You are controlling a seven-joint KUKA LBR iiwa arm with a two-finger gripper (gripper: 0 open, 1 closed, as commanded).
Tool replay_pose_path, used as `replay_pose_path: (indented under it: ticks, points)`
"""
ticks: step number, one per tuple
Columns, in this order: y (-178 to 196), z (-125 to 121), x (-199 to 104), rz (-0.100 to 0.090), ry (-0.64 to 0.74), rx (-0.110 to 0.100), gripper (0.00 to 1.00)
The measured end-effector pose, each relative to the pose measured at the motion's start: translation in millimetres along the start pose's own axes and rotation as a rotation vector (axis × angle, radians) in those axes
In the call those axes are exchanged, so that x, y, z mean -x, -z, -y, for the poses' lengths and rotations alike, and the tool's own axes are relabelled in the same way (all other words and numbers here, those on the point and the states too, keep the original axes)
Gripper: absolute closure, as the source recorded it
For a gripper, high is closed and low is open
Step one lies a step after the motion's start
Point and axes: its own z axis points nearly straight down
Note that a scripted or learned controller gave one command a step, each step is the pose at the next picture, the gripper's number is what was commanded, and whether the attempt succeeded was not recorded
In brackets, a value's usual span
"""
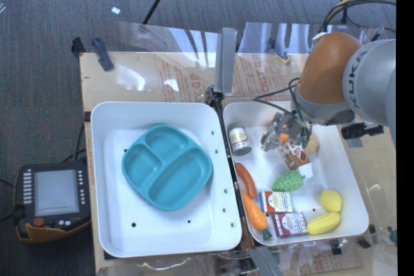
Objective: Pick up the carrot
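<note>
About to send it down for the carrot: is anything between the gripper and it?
Nothing visible. The gripper hangs over the right bin's upper part; the carrot lies lower left by the wall, sausage just above it.

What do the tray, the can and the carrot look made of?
Tray: likely plastic, uniform matte teal, moulded compartments. Can: probably metal, with a shiny silver end and a reflective side. Carrot: looks like toy plastic, smooth and even orange with a slight sheen; could be rubber.

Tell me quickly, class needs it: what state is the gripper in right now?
Gripper: cannot be told; it hangs over the right bin, apart from the carrot.
</note>
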Motion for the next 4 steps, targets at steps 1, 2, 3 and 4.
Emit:
replay_pose_path:
  ticks: [1, 2, 3, 4]
  points:
    - [-10.7, 30.6, -55.0, -0.001, 0.178, -0.001, 1.00]
    - [-10.6, 30.2, -54.9, -0.001, 0.179, -0.001, 0.00]
    - [-10.6, 16.6, 0.6, 0.000, -0.115, -0.001, 0.00]
    - [0.6, 14.3, 1.5, 0.004, -0.110, 0.001, 1.00]
